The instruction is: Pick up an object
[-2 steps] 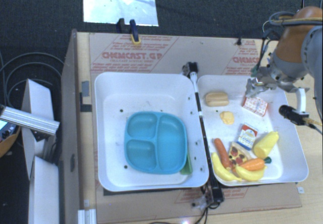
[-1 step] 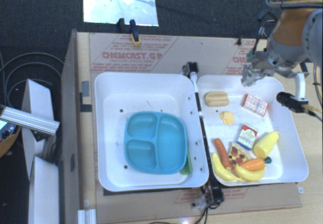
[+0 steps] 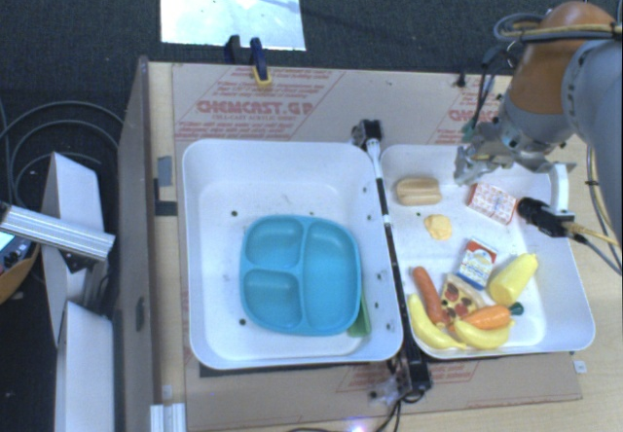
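My gripper (image 3: 469, 168) hangs over the back of the right bin (image 3: 574, 299), between a tan bread roll (image 3: 419, 191) on its left and a red and white patterned box (image 3: 491, 202) just to its lower right. Nothing shows in its grasp. A small yellow piece (image 3: 438, 226) lies in front of the roll. Near the bin's front sit a blue and red carton (image 3: 475, 263), a yellow pepper-like toy (image 3: 513, 276), a red sausage (image 3: 425, 288), a pizza slice (image 3: 454, 299), an orange carrot (image 3: 487, 316) and a banana (image 3: 433, 328).
The left bin (image 3: 214, 226) holds a blue divided plate (image 3: 297, 274) with a green thing (image 3: 363, 315) at its right edge. A black bar (image 3: 382, 206) runs along the seam between the bins. A white and black part (image 3: 550, 206) sticks out right of the gripper.
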`<state>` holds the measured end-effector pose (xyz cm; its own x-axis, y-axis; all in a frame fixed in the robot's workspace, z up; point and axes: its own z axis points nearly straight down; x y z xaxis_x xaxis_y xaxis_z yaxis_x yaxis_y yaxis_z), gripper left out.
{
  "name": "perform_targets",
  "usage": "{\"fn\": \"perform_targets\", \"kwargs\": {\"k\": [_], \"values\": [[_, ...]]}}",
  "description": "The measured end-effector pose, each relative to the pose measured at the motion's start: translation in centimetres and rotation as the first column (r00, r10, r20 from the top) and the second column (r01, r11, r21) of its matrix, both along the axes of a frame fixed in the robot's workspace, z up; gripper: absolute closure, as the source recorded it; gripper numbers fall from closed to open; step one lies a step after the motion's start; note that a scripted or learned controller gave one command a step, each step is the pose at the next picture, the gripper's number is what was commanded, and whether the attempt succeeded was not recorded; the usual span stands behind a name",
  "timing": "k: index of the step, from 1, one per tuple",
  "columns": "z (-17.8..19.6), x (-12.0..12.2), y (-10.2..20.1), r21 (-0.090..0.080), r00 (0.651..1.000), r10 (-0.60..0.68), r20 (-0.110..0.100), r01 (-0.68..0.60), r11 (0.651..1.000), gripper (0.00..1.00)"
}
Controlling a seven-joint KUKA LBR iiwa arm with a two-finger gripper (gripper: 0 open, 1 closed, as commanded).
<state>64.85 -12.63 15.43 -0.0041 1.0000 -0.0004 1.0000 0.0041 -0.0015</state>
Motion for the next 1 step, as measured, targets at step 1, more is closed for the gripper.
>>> {"fn": "perform_targets", "kwargs": {"k": [1], "values": [[1.52, -4.52, -2.34, -0.001, 1.0, -0.006, 0.001, 0.006, 1.0, 1.0]]}}
